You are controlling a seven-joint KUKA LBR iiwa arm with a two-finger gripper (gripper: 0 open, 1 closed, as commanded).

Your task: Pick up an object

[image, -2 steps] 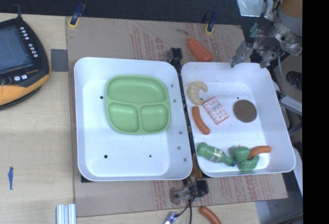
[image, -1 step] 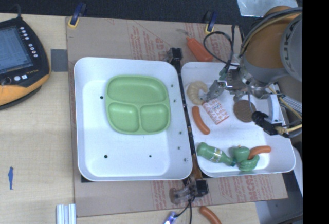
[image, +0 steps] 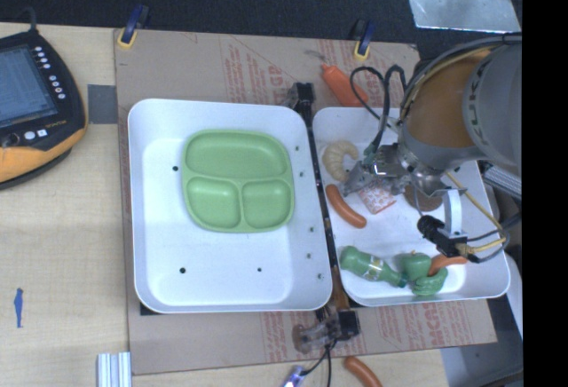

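Observation:
My gripper point(image: 376, 174) hangs low over the middle of the right bin point(image: 495, 288), under the grey arm with its orange band point(image: 444, 110). Directly beneath it lies a small red-and-white item point(image: 383, 198); whether it is touched is not visible. An orange-red sausage point(image: 345, 206) lies just left of the gripper. A beige curled piece point(image: 338, 158) sits at the bin's upper left. A green bottle point(image: 368, 264) and a green lumpy toy point(image: 421, 274) with an orange bit point(image: 445, 263) rest along the front wall.
The left bin point(image: 155, 225) holds a green divided plate point(image: 238, 179). An orange carrot point(image: 337, 84) lies behind the right bin, and another orange piece point(image: 364, 369) lies in front. Black cables point(image: 377, 88) loop beside the arm. A teach pendant point(image: 31, 110) sits far left.

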